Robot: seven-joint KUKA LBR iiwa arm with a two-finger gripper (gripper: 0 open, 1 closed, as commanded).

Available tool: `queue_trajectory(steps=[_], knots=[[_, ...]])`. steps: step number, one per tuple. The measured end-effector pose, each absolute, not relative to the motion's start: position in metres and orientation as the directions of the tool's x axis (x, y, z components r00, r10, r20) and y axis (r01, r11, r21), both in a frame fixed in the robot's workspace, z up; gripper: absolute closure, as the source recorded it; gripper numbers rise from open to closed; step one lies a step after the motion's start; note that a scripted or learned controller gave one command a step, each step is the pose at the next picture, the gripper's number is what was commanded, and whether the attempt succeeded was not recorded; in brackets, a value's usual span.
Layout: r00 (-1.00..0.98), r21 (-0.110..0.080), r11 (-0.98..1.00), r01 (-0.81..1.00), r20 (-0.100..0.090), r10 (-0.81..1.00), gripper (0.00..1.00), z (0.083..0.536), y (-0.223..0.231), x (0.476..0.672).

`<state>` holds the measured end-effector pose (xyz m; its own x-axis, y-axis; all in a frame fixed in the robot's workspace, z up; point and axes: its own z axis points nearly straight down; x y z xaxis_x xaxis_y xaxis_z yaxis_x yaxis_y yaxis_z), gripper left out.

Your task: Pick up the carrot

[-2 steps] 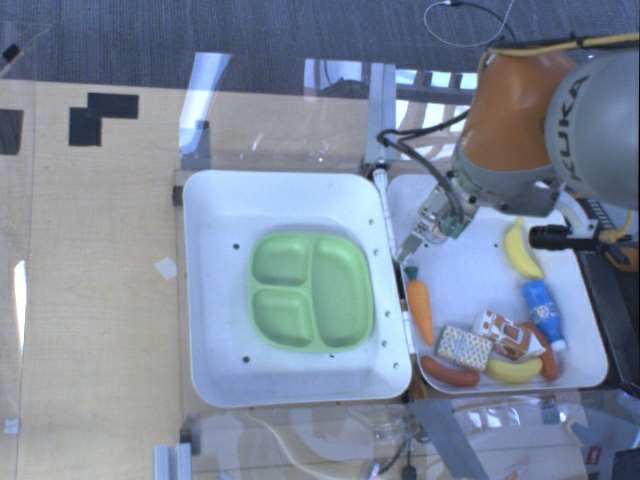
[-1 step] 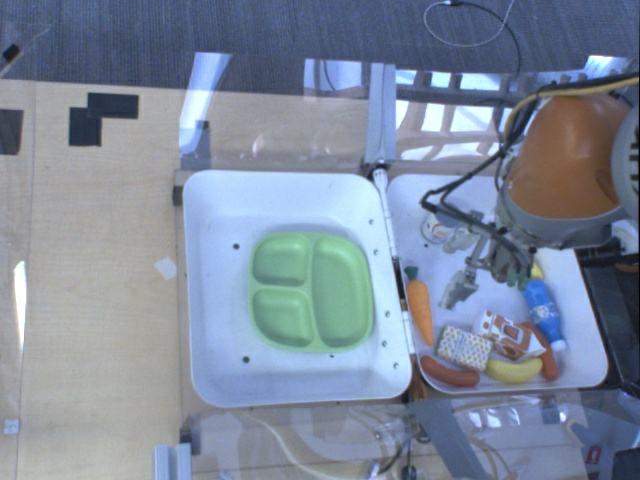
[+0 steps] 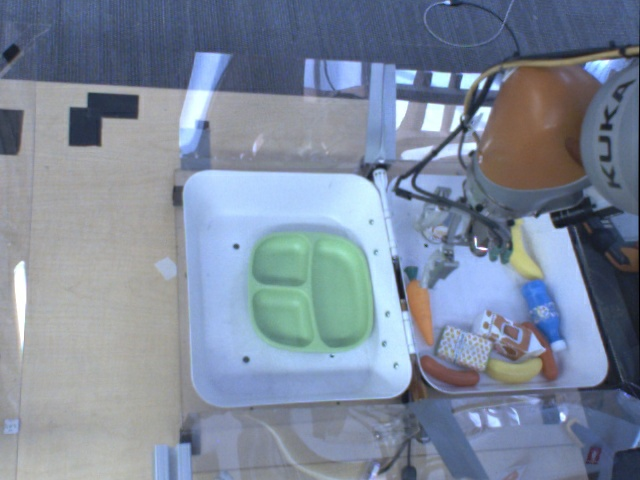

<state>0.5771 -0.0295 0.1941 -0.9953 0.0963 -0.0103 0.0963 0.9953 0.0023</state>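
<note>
- In the right bin (image 3: 590,308), we are seeing the carrot (image 3: 421,313) lying against the left wall, its narrow end pointing up toward the gripper (image 3: 443,266).
- We are finding the gripper hanging just above the carrot's top end, nothing between its fingers; whether they are spread or closed, we cannot tell.
- We are reading "KUKA" in dark letters on the grey arm (image 3: 610,138) at the right.
- We are noticing a patterned carton (image 3: 464,348) and a printed packet (image 3: 505,334) nearby, their writing too small to read.
- In the left bin (image 3: 210,218), a green divided plate (image 3: 312,291) is sitting.
</note>
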Motion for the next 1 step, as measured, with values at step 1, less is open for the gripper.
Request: queue_trajectory(steps=[1], knots=[[-0.968, 0.003, 0.968, 0.252, -0.007, 0.252, 0.00, 0.1858, -0.0406, 0.5206]])
